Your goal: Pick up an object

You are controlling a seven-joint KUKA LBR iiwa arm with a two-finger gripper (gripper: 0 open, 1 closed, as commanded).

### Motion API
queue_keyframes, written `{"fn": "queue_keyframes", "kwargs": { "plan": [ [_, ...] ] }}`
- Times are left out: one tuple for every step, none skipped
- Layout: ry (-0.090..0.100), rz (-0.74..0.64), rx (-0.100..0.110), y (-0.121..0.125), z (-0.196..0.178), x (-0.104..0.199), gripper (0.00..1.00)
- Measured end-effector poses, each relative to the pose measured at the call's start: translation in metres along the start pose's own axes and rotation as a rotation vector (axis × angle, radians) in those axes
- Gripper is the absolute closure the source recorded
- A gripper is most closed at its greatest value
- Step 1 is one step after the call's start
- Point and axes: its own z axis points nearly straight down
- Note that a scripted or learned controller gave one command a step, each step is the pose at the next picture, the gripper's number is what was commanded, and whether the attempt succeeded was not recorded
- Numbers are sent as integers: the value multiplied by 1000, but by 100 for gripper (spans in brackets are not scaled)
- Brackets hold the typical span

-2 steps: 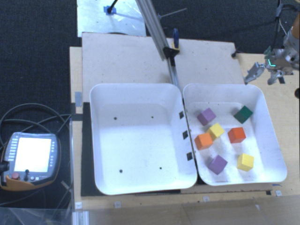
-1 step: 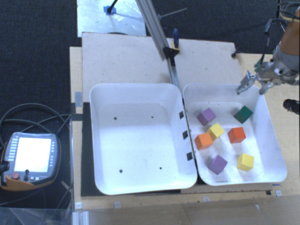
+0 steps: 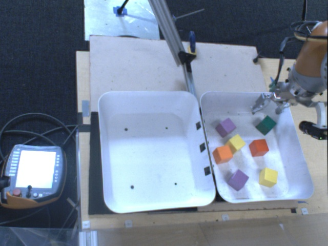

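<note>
Because the task only asks for any one object, the gripper (image 3: 264, 103) hangs over the right bin (image 3: 302, 176) near its far wall, just beside the green cube (image 3: 266, 125); its fingers look slightly parted and empty, though they are small here; seven cubes lie scattered there, the left bin (image 3: 110, 117) alongside.

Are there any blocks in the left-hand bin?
No. All seven blocks, such as the green block and orange block, lie in the right bin; the left bin holds none.

White bins (image 3: 154, 106); blocks: 2 purple (image 3: 225, 127), 2 yellow (image 3: 236, 142), orange (image 3: 222, 154), red (image 3: 259, 147), green (image 3: 266, 125)
</note>
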Motion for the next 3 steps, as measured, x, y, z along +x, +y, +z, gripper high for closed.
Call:
{"fn": "queue_keyframes", "kwargs": {
  "plan": [
    [0,-2,0,0,52,0,0],
    [-3,-4,-9,3,36,0,100],
    [-2,-4,-11,12,-19,8,100]
  ]
}}
